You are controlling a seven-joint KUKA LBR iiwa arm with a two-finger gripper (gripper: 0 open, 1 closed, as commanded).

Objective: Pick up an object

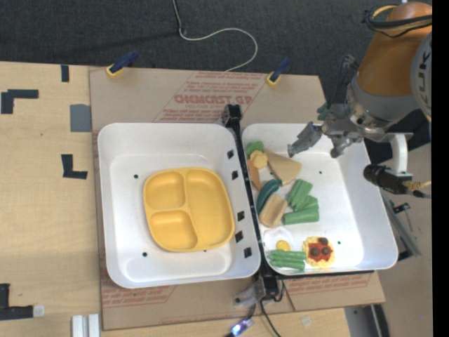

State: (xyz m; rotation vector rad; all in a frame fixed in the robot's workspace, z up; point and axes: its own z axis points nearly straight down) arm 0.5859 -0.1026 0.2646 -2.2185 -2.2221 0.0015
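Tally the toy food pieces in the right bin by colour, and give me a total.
Some pieces overlap, so counts are my best reading of the right bin.
Green: 5, e.g. the green piece mid-bin
Tan or yellow: 3, e.g. the tan wedge
White with yellow centre: 1, the egg
Yellow with red topping: 1, the pizza piece
Total: 10

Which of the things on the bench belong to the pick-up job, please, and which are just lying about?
For the job:
- gripper
- toy food pieces in the right bin, such as the green beans and the small pizza

Lying about:
- yellow divided plate in the left bin
- white cable
- cardboard sheet
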